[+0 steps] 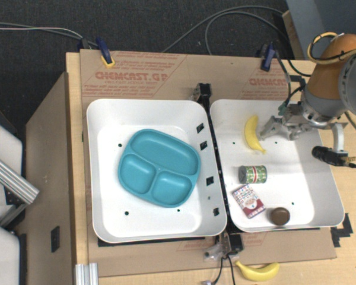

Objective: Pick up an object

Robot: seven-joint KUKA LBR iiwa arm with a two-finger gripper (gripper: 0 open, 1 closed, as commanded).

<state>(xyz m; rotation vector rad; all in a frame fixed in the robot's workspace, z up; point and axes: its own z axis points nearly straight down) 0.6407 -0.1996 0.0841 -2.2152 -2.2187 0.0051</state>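
pick not yet made

the gripper (272, 127) hangs over the right bin (320, 183), just beside the banana (253, 134). its fingers look spread, with nothing between them. banana, can (252, 174), packet (248, 200) and brown ball (279, 216) all lie in the bin; grasp and lift remain.

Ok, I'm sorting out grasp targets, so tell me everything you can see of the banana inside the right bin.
The banana is yellow, short and curved, looking like a smooth plastic toy. It lies flat on the floor of the right bin, in the bin's upper left part, running roughly top to bottom with its bulge toward the left and its lower tip pointing right. The gripper sits just to its right, very close; contact cannot be judged. The green can lies below it, apart.
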